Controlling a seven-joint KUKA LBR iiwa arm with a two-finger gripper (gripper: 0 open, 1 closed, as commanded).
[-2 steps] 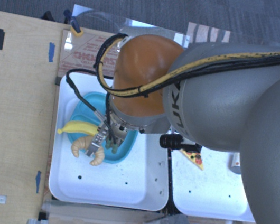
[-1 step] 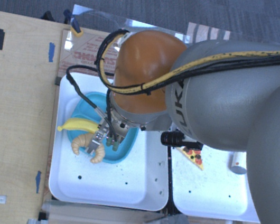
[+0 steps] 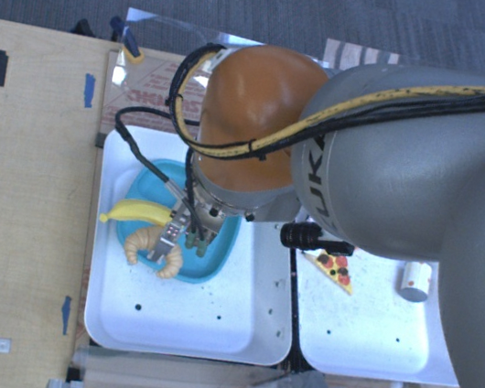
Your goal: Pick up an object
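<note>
Two white bins are sitting on the desk; I am reaching into the left bin (image 3: 201,325), lowering my pincer (image 3: 169,242) onto the croissant (image 3: 145,246) beside the banana (image 3: 137,212). Whether my pincer is wide or narrow, I cannot tell. Next comes closing, then lifting.

Upper part of blue plate (image 3: 212,262) and far wall of left bin (image 3: 107,327) masked by orange wrist band (image 3: 252,111) and grey arm (image 3: 415,163). Right bin (image 3: 364,349) largely covered by same arm, far corner hidden; arm itself cut off at right and top edges. Hand (image 3: 180,244) small and cluttered against croissant (image 3: 151,249); finger spacing indeterminate, contact with croissant or banana (image 3: 135,212) unconfirmed.
</note>
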